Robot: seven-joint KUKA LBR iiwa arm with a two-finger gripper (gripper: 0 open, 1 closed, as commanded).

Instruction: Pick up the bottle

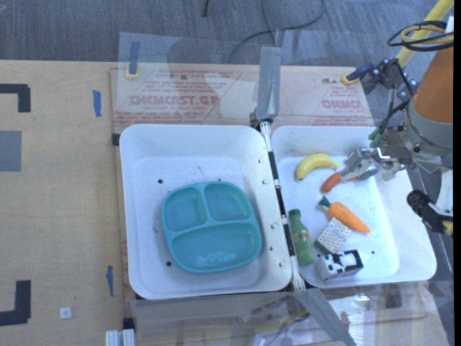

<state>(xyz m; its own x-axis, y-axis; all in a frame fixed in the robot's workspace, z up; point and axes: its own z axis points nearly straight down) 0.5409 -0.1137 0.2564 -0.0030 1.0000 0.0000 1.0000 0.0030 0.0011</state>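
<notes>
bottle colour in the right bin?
Green, darker cap, yellowish label. The bottle lies against the right bin's left wall; camera view shows it best.

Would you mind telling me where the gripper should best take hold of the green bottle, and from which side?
Probably across the bottle's middle, coming straight down from above. It lies flat along the right bin's left wall, cap pointing away from the camera, so the fingers should straddle its narrow width; the wall leaves little room on that side.

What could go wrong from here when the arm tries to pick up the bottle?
The green bottle lies against the right bin's left wall, leaving little finger room. The gripper sits by the small red piece and the banana, and may grab these instead.
</notes>
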